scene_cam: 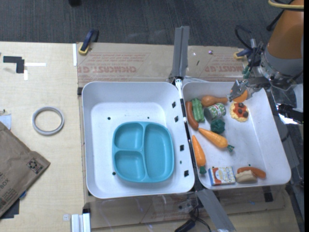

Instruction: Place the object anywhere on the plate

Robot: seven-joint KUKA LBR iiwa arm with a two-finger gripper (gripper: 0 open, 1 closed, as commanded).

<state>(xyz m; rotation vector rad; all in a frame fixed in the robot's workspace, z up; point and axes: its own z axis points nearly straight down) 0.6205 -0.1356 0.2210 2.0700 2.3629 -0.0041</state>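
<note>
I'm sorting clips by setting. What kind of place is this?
Likely a robotics lab workbench: two white bins clamped to a plywood bench, toy food like a plastic carrot, and grey office carpet beyond.

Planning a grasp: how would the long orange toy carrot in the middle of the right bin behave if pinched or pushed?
The long orange toy carrot looks smooth and tapered, so it may slip toward its thin end. Its round body probably rolls sideways if nudged. It looks rigid, likely light plastic.
</note>
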